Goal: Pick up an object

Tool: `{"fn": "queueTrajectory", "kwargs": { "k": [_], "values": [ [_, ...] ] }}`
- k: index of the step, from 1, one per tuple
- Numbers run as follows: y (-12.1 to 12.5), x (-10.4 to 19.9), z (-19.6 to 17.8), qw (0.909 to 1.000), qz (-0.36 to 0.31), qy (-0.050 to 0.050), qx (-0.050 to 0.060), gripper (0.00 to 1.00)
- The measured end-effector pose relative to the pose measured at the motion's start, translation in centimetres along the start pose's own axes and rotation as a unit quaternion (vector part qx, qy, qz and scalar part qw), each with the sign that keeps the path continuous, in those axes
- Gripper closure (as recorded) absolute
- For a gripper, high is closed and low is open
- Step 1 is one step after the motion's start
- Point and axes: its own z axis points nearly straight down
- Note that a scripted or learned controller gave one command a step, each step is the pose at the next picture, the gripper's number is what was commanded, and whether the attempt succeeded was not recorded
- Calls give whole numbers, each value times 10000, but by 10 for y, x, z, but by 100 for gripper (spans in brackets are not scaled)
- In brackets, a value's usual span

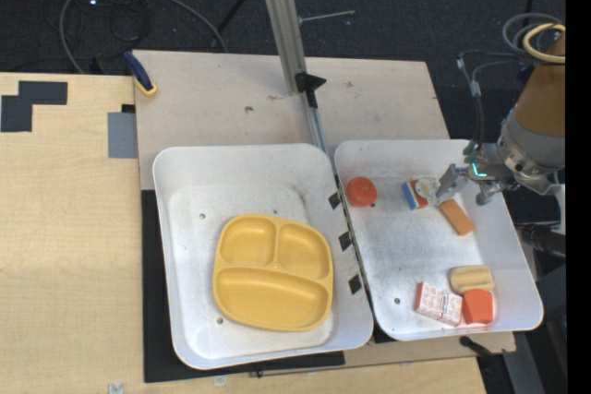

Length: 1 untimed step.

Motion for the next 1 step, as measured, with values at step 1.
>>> {"fn": "queueTrajectory", "kwargs": {
  "k": [1],
  "values": [
    [1,0,-1,10000,-2,-3,-16,0]
  ]
}}
